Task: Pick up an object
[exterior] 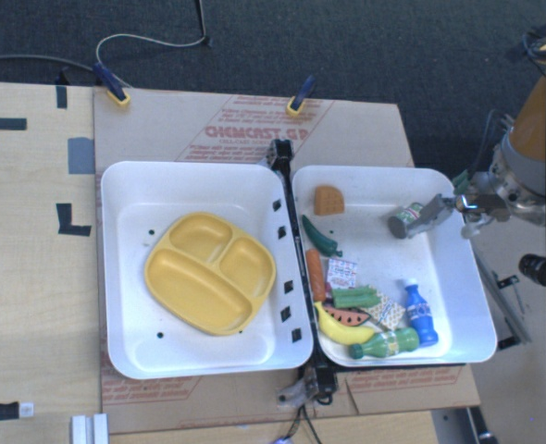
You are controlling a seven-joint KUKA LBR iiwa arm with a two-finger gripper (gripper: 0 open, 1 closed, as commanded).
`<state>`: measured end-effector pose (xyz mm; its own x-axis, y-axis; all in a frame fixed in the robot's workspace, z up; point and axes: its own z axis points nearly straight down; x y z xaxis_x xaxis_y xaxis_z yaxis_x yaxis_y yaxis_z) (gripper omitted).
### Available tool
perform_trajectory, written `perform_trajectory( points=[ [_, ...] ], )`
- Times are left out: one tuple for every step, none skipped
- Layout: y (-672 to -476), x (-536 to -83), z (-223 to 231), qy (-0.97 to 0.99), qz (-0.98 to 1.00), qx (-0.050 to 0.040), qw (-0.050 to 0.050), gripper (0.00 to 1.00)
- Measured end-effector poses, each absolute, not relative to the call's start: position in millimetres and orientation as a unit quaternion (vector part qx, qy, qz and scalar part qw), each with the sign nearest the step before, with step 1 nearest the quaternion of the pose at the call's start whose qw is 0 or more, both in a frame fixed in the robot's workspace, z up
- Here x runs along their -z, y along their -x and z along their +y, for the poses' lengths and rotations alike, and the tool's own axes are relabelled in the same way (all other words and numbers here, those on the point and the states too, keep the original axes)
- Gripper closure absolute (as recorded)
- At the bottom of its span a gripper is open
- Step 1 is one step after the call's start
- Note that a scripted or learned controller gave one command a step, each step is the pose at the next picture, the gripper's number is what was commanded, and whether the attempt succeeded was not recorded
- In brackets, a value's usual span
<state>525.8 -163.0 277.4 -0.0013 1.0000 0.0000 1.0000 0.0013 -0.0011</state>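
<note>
Gripper point(401, 222): fingers closed on a small green-grey can point(405, 218), over right bin point(481, 294) | toy pile point(370, 308) below-left of it | advice: raise vertically, keep grip pressure steady, avoid bin wall.

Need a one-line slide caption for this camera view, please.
KUKA arm's gripper over the right bin above toy food and bottles; a yellow divided plate lies in the left bin.

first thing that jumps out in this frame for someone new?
The yellow divided plate, alone in the left bin. Next, the pile of toy food along the right bin's near-left side: banana, blue bottle, green bottle. The gripper hangs over that bin's far right with a small green-grey can between its fingers.
</note>
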Motion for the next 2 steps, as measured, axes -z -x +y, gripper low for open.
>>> perform_trajectory(
  points=[
    [-578.7, -133.4, -160.8, 0.707, -0.708, -0.0011, 0.002, 0.00],
    [-617.7, -85.6, -111.8, 0.706, -0.708, 0.0009, -0.001, 0.00]
  ],
)
